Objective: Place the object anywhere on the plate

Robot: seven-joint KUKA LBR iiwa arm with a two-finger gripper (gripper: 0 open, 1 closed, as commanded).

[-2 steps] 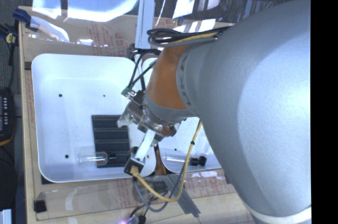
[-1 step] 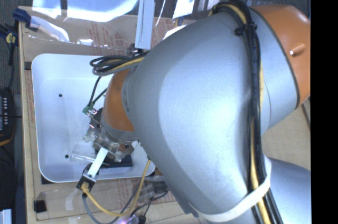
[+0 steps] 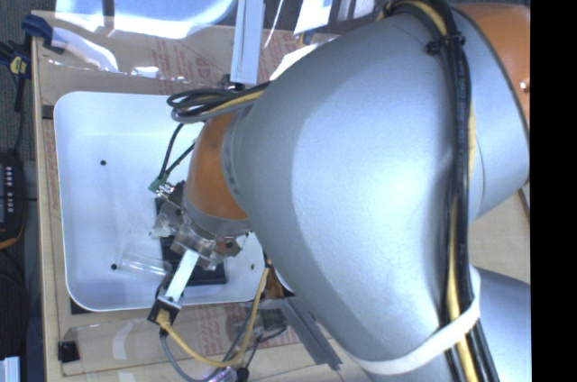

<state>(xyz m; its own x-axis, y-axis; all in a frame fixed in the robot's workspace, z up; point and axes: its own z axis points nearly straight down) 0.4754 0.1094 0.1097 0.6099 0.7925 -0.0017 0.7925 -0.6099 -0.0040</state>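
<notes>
Dark grey carpet runs along the top and left edges. At far left, a black device (image 3: pixel 8 195) sits off the desk and a blue clamp (image 3: pixel 37 28) grips the desk's corner.

Desk (image 3: pixel 47 83): pale wood, partly covered by clear film (image 3: pixel 135 11) that reflects light. The film carries reddish printed writing, too faint and skewed to read.

White bin (image 3: pixel 81 191): shallow, rounded corners, on the left half of the desk. Two small dark specks on its floor.

A clear, glassy object (image 3: pixel 137 263) lies on the bin floor near the front wall, just left of the gripper. Whether it touches the gripper cannot be told.

Gripper (image 3: pixel 183 256): low over the front right part of the bin, above a flat black piece (image 3: pixel 209 275). Its own body hides its state; spread or pressed together cannot be told, and nothing is seen held.

Black and yellow cables (image 3: pixel 207 101) loop above the wrist.

Arm (image 3: pixel 361 191): reaches in from the right and bends steeply down, orange band (image 3: pixel 212 177) just above the wrist. Its grey bulk covers the right half of the desk.
</notes>
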